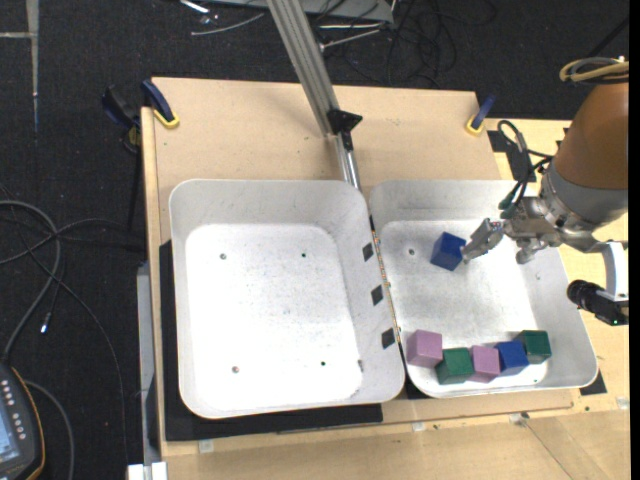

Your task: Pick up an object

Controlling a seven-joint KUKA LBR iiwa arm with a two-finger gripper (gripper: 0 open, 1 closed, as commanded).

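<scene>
A blue cube (447, 251) lies tilted in the upper middle of the right bin (480, 200). My gripper (505, 245) hovers just to its right, fingers spread open with nothing between them. The left fingertip (484, 239) is right beside the cube's right edge; I cannot tell whether they touch. Along the bin's front wall sits a row of cubes: purple (425, 347), green (455, 365), purple (486, 361), blue (512, 355) and green (536, 345).
The left bin (200, 208) stands beside the right one, with a raised divider (378, 288) where they meet. A metal pole (305, 58) slants in from the back. Clamps (160, 106) hold the wooden bench's rear corners.
</scene>
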